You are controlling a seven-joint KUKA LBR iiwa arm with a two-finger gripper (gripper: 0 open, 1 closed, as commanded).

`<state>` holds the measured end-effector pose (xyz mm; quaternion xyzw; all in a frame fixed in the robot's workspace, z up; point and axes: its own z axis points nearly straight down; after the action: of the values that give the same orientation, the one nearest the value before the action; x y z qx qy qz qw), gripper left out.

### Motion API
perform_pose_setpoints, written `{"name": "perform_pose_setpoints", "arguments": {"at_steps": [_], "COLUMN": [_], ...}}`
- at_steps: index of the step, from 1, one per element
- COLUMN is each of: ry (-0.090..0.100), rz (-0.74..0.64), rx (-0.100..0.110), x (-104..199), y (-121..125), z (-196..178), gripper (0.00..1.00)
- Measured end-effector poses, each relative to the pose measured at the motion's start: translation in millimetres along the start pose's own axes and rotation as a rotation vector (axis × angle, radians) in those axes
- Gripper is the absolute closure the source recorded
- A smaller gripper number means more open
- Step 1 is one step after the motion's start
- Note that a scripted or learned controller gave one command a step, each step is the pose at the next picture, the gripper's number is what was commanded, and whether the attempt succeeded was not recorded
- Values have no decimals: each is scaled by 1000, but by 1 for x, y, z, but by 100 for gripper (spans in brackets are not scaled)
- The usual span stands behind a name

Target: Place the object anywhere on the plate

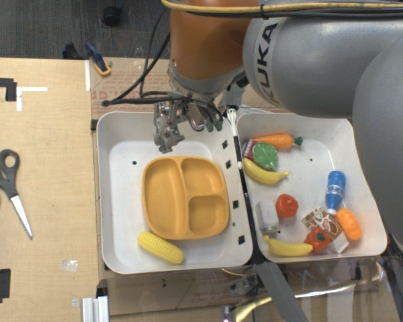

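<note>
On the left of the worktop we note a pair of scissors lying flat, well apart from both bins and no part of the task.

In the left bin the yellow divided plate sits near the middle, its three compartments bare. The corn cob lies on the bin floor just beside the plate's lower left corner, off the plate; we judge it the likeliest object for placing, being the one loose item in this bin.

The gripper hangs above the bin's upper edge, just beyond the plate's top rim and well apart from the corn. We see nothing between the jaws. Whether they stand wide or narrow we cannot tell, the metalwork being too cluttered to read.

In our judgement the task stands at the pick stage, with nothing yet on the plate. The next move calls for travel across the plate to the corn, alignment across its narrow width, and a descent to the bin floor.

The right bin holds a carrot, two bananas, a tomato and a blue bottle, among other small items.
</note>
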<state>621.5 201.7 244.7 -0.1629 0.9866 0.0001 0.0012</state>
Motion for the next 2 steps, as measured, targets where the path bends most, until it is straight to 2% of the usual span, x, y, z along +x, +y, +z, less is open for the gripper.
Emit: {"name": "perform_pose_setpoints", "arguments": {"at_steps": [1, 2], "ry": [4, 6], "rz": [41, 220], "rx": [-1, 1], "x": [15, 105], "y": [34, 43], "z": [118, 61], "gripper": [100, 100]}}
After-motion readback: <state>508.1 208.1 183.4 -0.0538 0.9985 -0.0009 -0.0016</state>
